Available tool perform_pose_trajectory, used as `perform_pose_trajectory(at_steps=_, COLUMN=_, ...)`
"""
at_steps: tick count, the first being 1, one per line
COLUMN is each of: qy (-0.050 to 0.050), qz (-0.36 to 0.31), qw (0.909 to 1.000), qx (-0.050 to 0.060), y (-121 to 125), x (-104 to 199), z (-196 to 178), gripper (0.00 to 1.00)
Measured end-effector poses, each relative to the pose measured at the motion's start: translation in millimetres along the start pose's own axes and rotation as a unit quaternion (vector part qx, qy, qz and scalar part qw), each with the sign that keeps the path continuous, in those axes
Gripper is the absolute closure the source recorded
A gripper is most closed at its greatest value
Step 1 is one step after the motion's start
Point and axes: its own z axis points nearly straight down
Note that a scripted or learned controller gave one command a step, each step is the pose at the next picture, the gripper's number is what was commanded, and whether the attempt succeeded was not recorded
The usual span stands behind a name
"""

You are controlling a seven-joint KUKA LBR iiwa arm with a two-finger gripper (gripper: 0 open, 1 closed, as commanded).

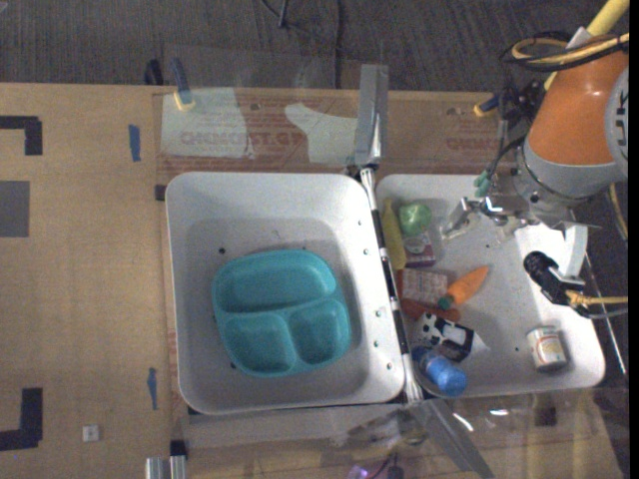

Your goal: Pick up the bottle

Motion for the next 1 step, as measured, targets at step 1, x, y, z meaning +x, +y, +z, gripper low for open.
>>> perform_pose_trajectory(at_steps=1, qy=0.0, qz=-0.025, qw=0.9997, qx=-0.001, y=81.8, x=79.0, z=13.7, gripper=0.0)
